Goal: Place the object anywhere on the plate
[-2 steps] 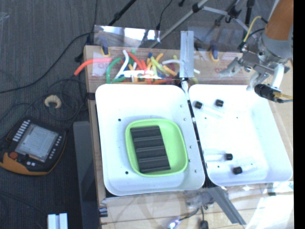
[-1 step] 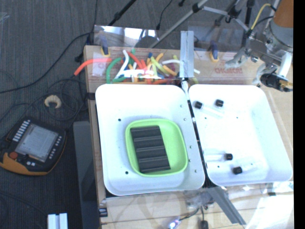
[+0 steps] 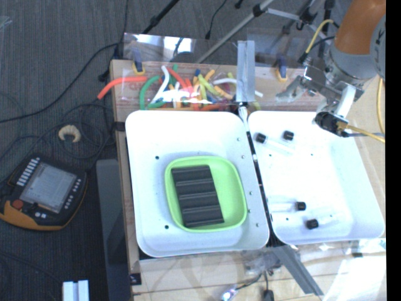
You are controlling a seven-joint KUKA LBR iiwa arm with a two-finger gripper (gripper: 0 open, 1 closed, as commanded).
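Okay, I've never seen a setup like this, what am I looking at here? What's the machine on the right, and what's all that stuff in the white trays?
This is one camera fixed above a workbench, looking down at a slant. The grey machine with the orange band at the top right is a robot arm. Its gripper, a two-finger hand, hangs over the back edge of the right bin. I can't see anything held in it.

The left bin holds a green plate with a black ridged block lying on it. The right bin holds a few small black-capped tubes scattered about.

Behind the bins lies a heap of coloured tubes. On the floor to the left is a handheld control pad.
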